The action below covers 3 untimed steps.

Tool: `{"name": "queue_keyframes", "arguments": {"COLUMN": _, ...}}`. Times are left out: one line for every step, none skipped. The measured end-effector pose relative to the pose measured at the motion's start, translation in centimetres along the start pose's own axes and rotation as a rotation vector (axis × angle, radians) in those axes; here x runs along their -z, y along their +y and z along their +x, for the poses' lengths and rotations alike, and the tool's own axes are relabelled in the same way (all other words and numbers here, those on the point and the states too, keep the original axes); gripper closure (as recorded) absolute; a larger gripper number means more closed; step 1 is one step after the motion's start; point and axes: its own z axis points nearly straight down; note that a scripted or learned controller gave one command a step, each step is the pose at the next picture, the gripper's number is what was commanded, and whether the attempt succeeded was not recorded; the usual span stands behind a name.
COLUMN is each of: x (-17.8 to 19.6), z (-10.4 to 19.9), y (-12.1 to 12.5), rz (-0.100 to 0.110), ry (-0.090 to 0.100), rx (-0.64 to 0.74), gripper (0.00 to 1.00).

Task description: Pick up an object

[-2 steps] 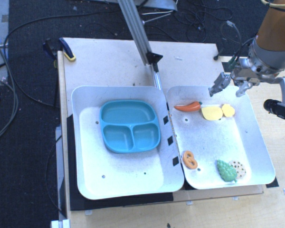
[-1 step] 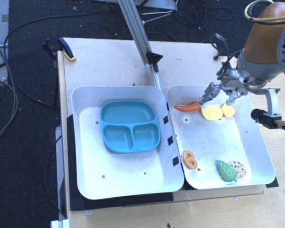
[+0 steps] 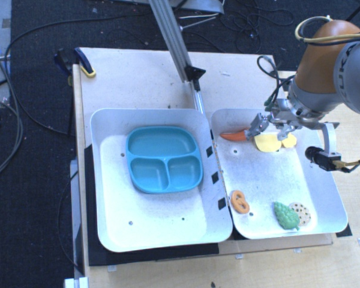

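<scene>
Bench (image 3: 144, 77): pale board carrying two shallow white bins side by side, seen from above at a slant.
Left bin (image 3: 108, 209): holds a blue divided plate (image 3: 165, 159) with three compartments, lying flat near the bin's middle.
Right bin (image 3: 270, 185): holds several small things. At the far end lie an orange carrot-like piece (image 3: 233, 137) and a yellow piece (image 3: 268, 143). At the near end lie an orange pretzel-shaped piece (image 3: 239, 201), a green lump (image 3: 286, 215) and a round speckled cookie (image 3: 300, 210), the green lump touching the cookie.
Arm (image 3: 327, 65): grey with an orange band, reaching in from the right over the far end of the right bin.
Gripper (image 3: 270, 125): low over the far end of the right bin, just above the yellow piece and beside the thick end of the carrot-like piece; whether it is spread or pressed together cannot be told.
Yellow piece: pale yellow, rounded, partly covered by the gripper, lying on the bin floor.
Carrot-like piece: orange-red, long and tapered, pointing toward the left bin.
</scene>
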Motion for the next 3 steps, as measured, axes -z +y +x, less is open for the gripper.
{"name": "queue_keyframes", "arguments": {"x": -5.1, "z": 1.0, "y": 0.4, "rz": 0.002, "ry": 0.001, "rx": 0.003, "gripper": 0.00}}
{"name": "queue_keyframes", "arguments": {"x": -3.9, "z": 1.0, "y": 0.4, "rz": -0.001, "ry": 0.000, "rx": 0.002, "gripper": 1.00}}
{"name": "queue_keyframes", "arguments": {"x": 2.2, "z": 1.5, "y": 0.5, "rz": -0.003, "ry": 0.001, "rx": 0.003, "gripper": 1.00}}
